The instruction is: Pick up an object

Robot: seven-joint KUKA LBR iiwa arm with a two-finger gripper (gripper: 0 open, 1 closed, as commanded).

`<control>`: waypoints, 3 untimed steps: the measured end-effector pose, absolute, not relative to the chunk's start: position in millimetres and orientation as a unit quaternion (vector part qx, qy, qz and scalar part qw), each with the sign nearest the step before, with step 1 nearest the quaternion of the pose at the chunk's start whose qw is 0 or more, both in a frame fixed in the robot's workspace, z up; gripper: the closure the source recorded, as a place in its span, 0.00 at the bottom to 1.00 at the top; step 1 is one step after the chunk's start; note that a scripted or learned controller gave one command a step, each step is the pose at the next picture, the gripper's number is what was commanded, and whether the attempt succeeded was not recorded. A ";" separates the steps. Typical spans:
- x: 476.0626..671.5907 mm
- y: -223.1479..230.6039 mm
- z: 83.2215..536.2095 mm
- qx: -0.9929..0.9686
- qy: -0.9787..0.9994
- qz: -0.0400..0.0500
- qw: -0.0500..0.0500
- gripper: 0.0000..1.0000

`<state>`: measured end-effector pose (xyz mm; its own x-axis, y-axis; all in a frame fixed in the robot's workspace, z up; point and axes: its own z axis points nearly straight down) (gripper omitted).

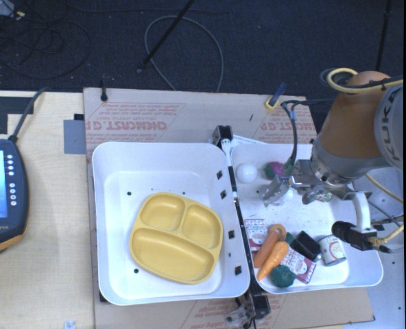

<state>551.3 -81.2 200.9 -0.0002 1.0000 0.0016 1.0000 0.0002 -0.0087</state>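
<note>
My gripper (293, 192) hangs over the back of the right bin (367, 274), under the grey wrist with its orange band. Its two grey fingers (274, 189) stand apart, open, with only bare bin floor between them. A white ball (246, 173) lies to its left by the bin's divider wall. A small green and magenta object (276, 168) sits just behind the left finger. Nearer the front lie two orange carrots (272, 249), a black block (304, 244), a small can (333, 250), red and white packets (254, 227) and a dark green ball (282, 276).
The left bin (110, 163) holds a yellow divided plate (177, 236). A black handheld pendant (1, 190) lies on the bench at far left. Cables trail across the dark floor behind the bins.
</note>
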 end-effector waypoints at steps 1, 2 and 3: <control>596.3 -145.6 82.4 -0.707 -0.707 0.002 0.005 0.00; 645.0 -170.2 85.6 -0.705 -0.709 0.000 0.001 0.00; 643.8 -169.1 93.7 -0.706 -0.709 0.001 0.005 1.00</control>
<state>643.8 -169.1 93.7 -0.0040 1.0000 0.0055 1.0000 0.0040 -0.0075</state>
